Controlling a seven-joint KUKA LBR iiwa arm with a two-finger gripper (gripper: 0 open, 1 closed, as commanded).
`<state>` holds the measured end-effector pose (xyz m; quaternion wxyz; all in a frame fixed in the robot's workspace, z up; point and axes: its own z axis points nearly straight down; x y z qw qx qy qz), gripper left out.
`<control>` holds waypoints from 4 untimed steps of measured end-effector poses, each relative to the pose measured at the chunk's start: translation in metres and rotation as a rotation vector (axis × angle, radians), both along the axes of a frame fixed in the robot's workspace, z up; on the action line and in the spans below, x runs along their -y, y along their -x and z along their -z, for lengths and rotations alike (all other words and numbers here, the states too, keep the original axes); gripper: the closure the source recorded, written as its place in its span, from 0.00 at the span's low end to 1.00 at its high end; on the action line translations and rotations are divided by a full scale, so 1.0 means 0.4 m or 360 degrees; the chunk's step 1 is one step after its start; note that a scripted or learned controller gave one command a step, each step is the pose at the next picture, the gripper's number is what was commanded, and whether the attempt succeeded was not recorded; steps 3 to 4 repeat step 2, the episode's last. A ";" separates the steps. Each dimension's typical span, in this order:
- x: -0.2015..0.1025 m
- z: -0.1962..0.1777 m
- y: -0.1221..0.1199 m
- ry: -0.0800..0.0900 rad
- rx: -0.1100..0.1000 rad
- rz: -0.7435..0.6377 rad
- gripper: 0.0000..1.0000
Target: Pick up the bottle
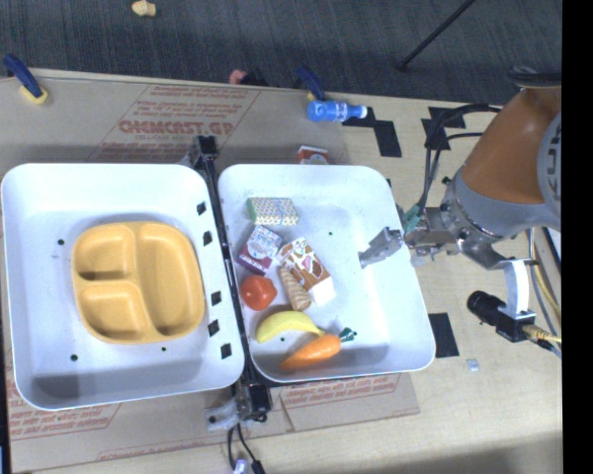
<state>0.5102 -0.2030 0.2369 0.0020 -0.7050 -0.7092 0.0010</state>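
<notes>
A small blue bottle [331, 112] lies on its side on the bench, just behind the back rim of the right bin [407, 304] and outside it. My gripper [381, 247] hangs over the right side of that bin, near its right wall. It is well in front of the bottle and to its right, with a clear gap between them. Nothing shows in the gripper. The grey arm with its orange band [509, 151] reaches in from the right.
The right bin holds a patterned box [273, 210], a purple packet [262, 247], a cone-shaped toy [306, 270], a tomato [258, 290], a banana [285, 324] and a carrot [314, 349]. A yellow divided plate [138, 279] lies in the left bin [30, 196]. Blue clamps [311, 82] grip the board's back edge.
</notes>
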 end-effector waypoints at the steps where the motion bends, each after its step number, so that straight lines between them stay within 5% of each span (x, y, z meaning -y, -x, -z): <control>1: -0.001 -0.026 -0.001 -0.0001 -0.0003 -0.0008 1.00; 2: 0.020 -0.032 0.085 -0.0002 0.0002 -0.0553 1.00; 4: 0.020 -0.032 0.085 -0.0002 0.0002 -0.0553 1.00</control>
